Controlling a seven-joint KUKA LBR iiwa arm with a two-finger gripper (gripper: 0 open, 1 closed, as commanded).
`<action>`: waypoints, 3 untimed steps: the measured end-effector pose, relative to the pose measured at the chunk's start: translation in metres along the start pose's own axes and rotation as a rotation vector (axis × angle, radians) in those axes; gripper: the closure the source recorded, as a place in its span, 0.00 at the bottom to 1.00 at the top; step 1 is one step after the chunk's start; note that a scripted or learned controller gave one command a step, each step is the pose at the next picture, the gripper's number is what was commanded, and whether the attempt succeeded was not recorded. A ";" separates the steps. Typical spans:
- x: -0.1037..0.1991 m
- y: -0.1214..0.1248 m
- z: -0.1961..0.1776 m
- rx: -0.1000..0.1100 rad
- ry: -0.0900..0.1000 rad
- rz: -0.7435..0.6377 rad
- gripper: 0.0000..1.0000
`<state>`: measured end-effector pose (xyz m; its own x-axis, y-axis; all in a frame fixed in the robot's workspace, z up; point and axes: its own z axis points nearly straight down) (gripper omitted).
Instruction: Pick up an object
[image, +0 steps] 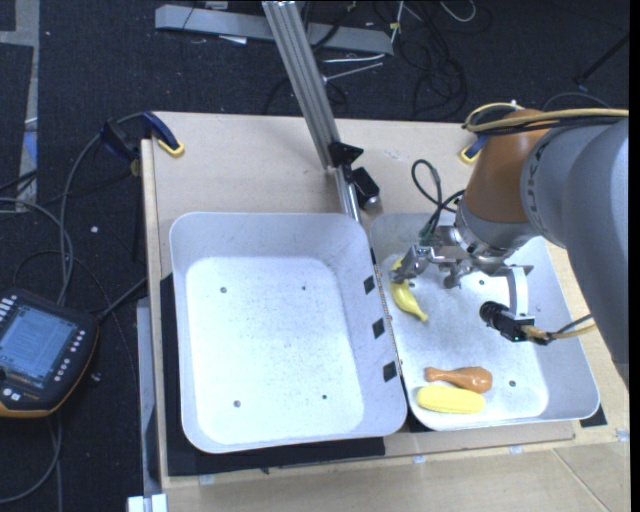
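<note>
A small yellow banana (409, 301) lies at the left side of the right bin (560, 395), close to the wall between the bins. My gripper (436, 264) hangs low over that bin, just above and to the right of the banana's upper end, under the orange band (498, 172) of the wrist. Near the bin's front edge lie a brown drumstick-shaped toy (462, 377) and, right beside it, a yellow oblong toy (450, 400). Both are well clear of the gripper.
The left bin (190, 240) stands alongside, with a speckled floor. A slanted metal pole (318, 110) rises behind the bins. A black part on a white bracket (503, 318) with cables hangs off the wrist over the right bin.
</note>
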<state>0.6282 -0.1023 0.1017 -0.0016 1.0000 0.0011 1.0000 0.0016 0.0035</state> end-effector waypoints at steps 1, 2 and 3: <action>0.000 0.001 -0.013 -0.004 0.000 0.000 1.00; -0.002 0.003 -0.075 -0.002 -0.002 0.001 1.00; -0.002 0.004 -0.128 -0.001 -0.002 0.001 1.00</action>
<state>0.6318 -0.1047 0.2297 -0.0004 1.0000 -0.0005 1.0000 0.0004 0.0048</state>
